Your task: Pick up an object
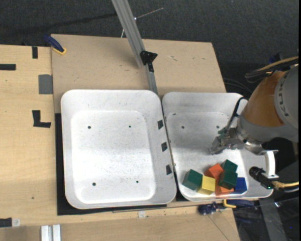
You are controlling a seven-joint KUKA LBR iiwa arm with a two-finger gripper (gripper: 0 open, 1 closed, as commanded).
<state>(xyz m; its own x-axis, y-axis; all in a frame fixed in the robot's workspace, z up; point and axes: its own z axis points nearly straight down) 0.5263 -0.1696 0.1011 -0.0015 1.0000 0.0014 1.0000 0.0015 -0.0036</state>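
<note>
The arm (pixel 271 104) reaches in from the right over the right bin (pixel 200 104), its orange band above the grey wrist. The gripper (pixel 219 143) hangs low over the right part of that bin's floor, just above the cluster of blocks; whether it is open or closed I cannot tell, and nothing shows clearly held in it.

The blocks sit bunched in the right bin's near right corner — a green block (pixel 193 179) on the left, a yellow block (pixel 208 185) beside it and touching, an orange block (pixel 215 171) behind the yellow one, a dark green block (pixel 229 173) tilted on top toward the right, and a blue block (pixel 240 185) at the far right edge. They lie on or against one another, close below the gripper but apart from it.

The left bin (pixel 112 144) stands side by side with the right one on the tan surface (pixel 100 59). A grey metal bar (pixel 130 24) slants down from the top toward the seam between the bins.
</note>
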